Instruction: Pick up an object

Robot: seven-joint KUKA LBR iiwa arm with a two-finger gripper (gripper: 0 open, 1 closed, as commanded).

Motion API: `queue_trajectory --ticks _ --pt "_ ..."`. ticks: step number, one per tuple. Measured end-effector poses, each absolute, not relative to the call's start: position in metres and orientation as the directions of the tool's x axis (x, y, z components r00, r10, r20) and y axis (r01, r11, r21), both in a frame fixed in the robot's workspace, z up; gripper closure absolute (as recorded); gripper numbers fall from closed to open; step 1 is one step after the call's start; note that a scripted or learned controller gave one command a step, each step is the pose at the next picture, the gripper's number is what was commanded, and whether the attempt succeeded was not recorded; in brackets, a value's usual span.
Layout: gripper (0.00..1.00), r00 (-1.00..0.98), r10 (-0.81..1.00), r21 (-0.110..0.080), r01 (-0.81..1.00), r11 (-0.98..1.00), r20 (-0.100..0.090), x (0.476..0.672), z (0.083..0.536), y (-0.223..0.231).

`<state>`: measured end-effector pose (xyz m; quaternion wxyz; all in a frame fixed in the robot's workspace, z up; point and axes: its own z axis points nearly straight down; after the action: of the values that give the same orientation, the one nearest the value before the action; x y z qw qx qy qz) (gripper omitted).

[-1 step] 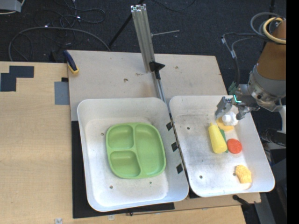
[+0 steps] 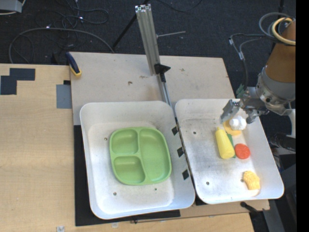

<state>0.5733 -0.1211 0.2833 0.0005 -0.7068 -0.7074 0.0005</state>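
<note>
Green tray (image 2: 140, 155) (plain), yellow cylinder (image 2: 224, 144), red ball (image 2: 242, 152), white bins (image 2: 94, 129).

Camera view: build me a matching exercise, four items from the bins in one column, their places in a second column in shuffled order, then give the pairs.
Things:
1. green plastic divided tray
2. yellow cylinder-shaped toy
3. small red-orange round toy
4. small yellow corn-like toy

Places:
A. nearest the right bin's front right corner
B. middle of the left bin
C. right bin, just below the gripper
D. touching the cylinder's right side

Pairs: 1-B, 2-C, 3-D, 4-A
</note>
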Motion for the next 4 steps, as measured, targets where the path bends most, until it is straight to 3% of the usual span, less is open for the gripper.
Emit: queue_trajectory --ticks 1,3,4 --pt "0.00 -0.001 1.000 -0.009 1.000 0.001 0.002 0.576 0.220 -0.115" --pt "0.00 0.003 1.000 -0.007 1.000 -0.003 0.002 0.579 0.111 -0.107" --pt "1.00 0.008 1.000 -0.006 1.000 -0.008 0.001 0.579 0.123 -0.109"
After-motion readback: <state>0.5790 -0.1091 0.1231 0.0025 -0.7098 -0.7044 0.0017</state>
